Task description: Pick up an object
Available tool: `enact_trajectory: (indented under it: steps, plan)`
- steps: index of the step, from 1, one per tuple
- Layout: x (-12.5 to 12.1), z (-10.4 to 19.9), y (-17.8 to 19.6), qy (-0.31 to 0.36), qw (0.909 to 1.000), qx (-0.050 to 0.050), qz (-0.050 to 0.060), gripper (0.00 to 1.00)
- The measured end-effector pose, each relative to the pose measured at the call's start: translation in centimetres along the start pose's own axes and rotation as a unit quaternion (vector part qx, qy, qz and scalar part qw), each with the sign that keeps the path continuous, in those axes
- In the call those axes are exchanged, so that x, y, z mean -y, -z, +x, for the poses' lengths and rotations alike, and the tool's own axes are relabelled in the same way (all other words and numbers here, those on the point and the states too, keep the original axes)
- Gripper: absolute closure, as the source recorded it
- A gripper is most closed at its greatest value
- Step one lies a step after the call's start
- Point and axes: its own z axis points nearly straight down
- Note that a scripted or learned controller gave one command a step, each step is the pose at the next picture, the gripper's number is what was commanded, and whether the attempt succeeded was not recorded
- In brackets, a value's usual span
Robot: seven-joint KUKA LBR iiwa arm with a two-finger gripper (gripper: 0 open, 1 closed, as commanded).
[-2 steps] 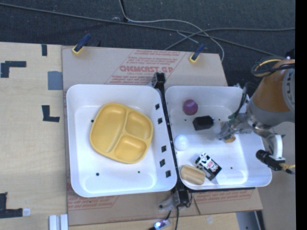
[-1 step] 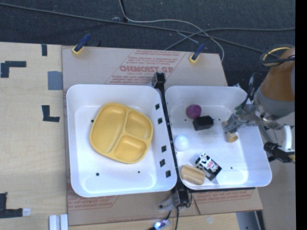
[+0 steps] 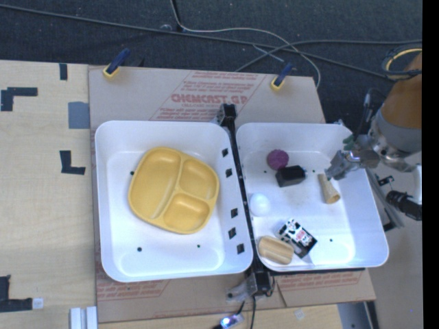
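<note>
**Worktop and what it bears**

The worktop (image 3: 41,204) is pale wood with dark tape marks toward its left edge. A brown cardboard sheet (image 3: 206,94) with red print lies on it, clamped at the far edge. On the sheet sit two white bins: left bin (image 3: 110,184) and right bin (image 3: 363,238), touching side by side.

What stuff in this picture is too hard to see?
- Pincer, camera view: small and blurred, so whether it is open or shut cannot be told.
- Black-and-white object, camera view: too small to tell what it is.
- Tan object, camera view: its right end is hidden under the black-and-white object.
- Arm, camera view: cut off by the right edge.
</note>
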Motion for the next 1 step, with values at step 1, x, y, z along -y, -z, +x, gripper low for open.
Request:
enact_trajectory:
  steps: [1]
  plan:
    - [-0.10,0.04,3.52,0.000,1.0000,0.000,0.000,1.00]
